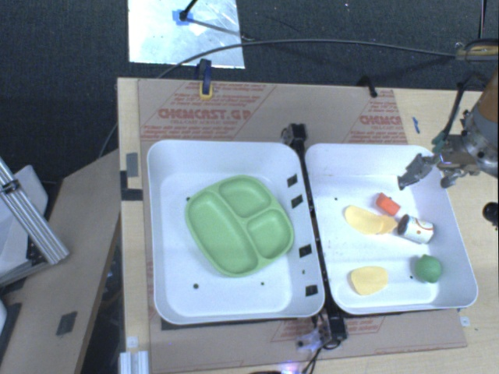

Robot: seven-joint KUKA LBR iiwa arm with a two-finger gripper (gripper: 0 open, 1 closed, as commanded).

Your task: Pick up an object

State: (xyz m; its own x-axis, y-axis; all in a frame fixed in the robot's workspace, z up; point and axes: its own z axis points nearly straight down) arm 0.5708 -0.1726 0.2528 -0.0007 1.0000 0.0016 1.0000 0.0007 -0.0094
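Observation:
My gripper [429, 177] hangs at the right bin's [343, 170] far right, above its back rim, open with nothing between its fingers. Below and left of it lie an orange piece [387, 204], a flat yellow piece [368, 220] and a small white cylinder with a dark end [416, 230]. Nearer the front of that bin sit a green ball [427, 269] and a second yellow piece [368, 280]. None of them touches the gripper.
A green divided plate [238, 224] lies in the left bin [175, 170]. Both bins rest on a cardboard sheet [234, 107]. A black divider with clips [308, 209] runs between the bins. A cable [351, 44] crosses overhead at the back.

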